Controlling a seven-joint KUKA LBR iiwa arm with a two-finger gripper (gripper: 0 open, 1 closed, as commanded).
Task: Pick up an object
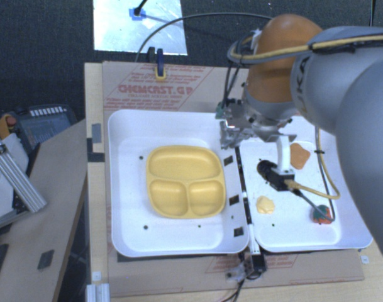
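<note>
The arm reaches in from the right, and its orange band and wrist hang over the far end of the divider between the two bins. My gripper is low at the far left corner of the right bin, close to the divider; the wrist hides most of it. In that bin lie an orange flat piece to the gripper's right, a small pale yellow lump nearer the front, and a small red and green thing at the front right. None of them touches the gripper.
A yellow divided tray lies in the middle of the left bin. A raised divider with black clips separates the bins. Brown cardboard lies behind them, and a grey side bench stands at the left.
</note>
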